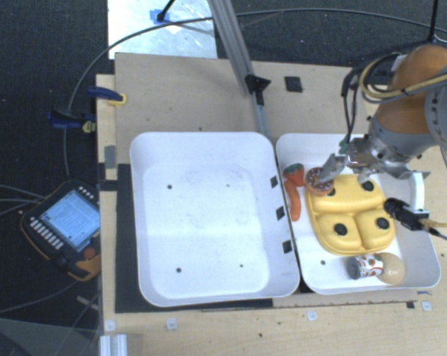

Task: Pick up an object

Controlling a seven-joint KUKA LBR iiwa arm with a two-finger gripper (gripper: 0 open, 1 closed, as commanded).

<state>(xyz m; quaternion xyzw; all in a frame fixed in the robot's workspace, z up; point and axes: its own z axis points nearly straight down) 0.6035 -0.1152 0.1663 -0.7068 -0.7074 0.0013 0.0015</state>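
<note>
So, right bin (pixel 429 273): smooth white plastic, rounded corners, crowded. Yellow tray (pixel 353 217), glossy moulded plastic with dark round dimples, lies mid-bin. Orange carrot (pixel 293 199) along bin's left wall, small figurine (pixel 375 267) near front edge. Gripper (pixel 323 175) low over tray's back-left corner, near round pinkish thing; open or shut, cannot tell. Left bin (pixel 201 213) roomy, counter (pixel 186 95) cardboard-brown.

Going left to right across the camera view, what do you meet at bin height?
Handheld pendant → left bin → orange carrot → yellow moulded piece.
</note>
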